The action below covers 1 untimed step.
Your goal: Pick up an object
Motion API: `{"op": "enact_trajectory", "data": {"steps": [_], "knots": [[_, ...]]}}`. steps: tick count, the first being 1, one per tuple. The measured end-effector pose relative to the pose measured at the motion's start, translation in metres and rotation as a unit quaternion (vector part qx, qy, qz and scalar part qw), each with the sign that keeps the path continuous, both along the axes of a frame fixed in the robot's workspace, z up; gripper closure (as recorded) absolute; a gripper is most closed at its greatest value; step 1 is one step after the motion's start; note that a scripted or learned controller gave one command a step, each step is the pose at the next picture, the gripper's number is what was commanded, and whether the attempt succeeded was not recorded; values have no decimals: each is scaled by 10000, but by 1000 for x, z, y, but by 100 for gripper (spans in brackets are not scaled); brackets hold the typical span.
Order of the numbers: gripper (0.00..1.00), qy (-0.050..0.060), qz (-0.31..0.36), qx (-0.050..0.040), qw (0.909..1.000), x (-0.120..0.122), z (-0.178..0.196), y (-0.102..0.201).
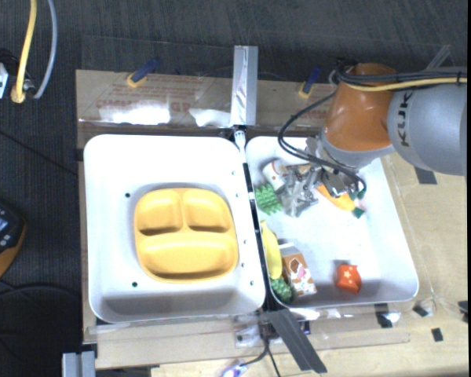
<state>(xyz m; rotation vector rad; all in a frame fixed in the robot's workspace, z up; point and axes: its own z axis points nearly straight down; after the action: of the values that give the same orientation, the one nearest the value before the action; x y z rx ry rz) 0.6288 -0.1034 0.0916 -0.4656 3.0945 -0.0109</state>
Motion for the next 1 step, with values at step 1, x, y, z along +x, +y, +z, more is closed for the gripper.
{"op": "enact_trajectory", "data": {"steps": [1], "knots": [[100, -25, -12, 5, 10000, 1, 10, 0]]}}
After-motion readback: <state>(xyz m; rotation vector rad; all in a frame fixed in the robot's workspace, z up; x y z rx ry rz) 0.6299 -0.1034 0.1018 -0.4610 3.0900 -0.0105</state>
